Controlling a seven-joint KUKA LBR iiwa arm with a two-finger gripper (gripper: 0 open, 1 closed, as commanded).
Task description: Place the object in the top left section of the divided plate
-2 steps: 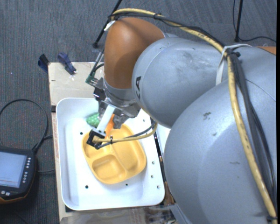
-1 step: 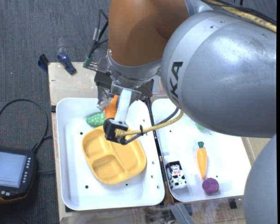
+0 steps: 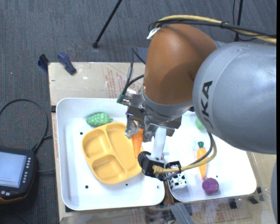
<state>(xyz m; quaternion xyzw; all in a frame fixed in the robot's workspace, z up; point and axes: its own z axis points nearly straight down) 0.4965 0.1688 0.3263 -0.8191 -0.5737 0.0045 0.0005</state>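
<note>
Camera view: carrot (image 3: 137,143) stands upright between pincer (image 3: 140,135) fingers.

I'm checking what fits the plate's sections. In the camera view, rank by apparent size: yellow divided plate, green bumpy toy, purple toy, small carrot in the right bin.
1. yellow divided plate
2. green bumpy toy
3. small carrot and purple toy: too similar to rank.
</note>
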